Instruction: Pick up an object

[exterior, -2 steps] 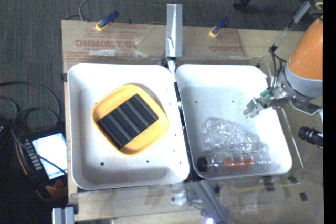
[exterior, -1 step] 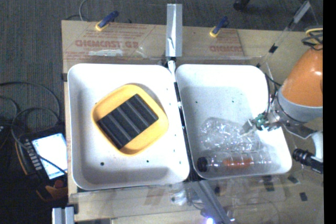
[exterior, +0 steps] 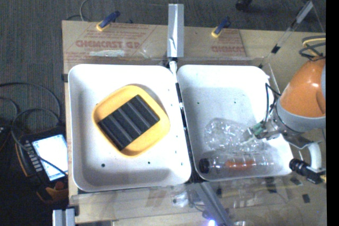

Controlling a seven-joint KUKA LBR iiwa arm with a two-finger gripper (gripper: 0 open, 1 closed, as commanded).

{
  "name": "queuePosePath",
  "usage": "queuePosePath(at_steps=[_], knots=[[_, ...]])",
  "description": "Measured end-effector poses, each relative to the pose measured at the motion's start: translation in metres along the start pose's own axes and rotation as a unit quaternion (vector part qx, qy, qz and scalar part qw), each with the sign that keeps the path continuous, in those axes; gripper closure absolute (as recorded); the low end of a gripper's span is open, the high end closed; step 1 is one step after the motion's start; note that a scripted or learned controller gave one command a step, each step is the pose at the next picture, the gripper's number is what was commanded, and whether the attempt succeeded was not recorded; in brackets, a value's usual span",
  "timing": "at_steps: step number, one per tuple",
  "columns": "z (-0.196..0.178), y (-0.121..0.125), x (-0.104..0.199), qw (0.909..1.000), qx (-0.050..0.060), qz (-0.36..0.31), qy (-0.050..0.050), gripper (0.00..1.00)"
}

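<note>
- Reaching in from the right, the grey arm with its orange band [exterior: 306, 93] hangs over the right edge of the right bin [exterior: 222, 82], low enough that the gripper [exterior: 263, 130] sits at the rim of the bin's right side.
- I cannot tell the state of the hand: its tip is small and partly lost against the clutter, so no pinch on anything can be read.
- 2 candidates for picking lie in that bin. A crumpled clear plastic wrapper [exterior: 229, 134] rests near the middle, its right end just beside the gripper; a clear bottle with a dark cap and a reddish patch inside [exterior: 238, 163] lies on its side along the near wall.
- The bottle probably lies there because it is round and the wall stops it rolling; that also leaves little room for a finger on its near side.
- The wrapper looks like the likelier target, judging by how close the gripper is, but it is thin, glossy and springy, so a grasp could slip.
- In the left bin [exterior: 85, 166] a yellow tray-like object with a black ribbed top [exterior: 131, 119] lies flat and turned askew, well apart from the arm.
- The pickup looks not yet done.
</note>
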State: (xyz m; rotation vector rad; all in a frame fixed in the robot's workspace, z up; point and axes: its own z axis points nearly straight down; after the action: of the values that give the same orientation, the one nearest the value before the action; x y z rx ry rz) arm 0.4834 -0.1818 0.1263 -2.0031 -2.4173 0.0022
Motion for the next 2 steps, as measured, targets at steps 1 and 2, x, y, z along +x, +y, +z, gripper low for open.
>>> queuePosePath(at_steps=[1,2], knots=[[0.0296,0.0746,0.0669,0.9999,-0.014,0.005,-0.007,0.0],[0.0297,0.0746,0.0669,0.9999,-0.014,0.005,-0.007,0.0]])
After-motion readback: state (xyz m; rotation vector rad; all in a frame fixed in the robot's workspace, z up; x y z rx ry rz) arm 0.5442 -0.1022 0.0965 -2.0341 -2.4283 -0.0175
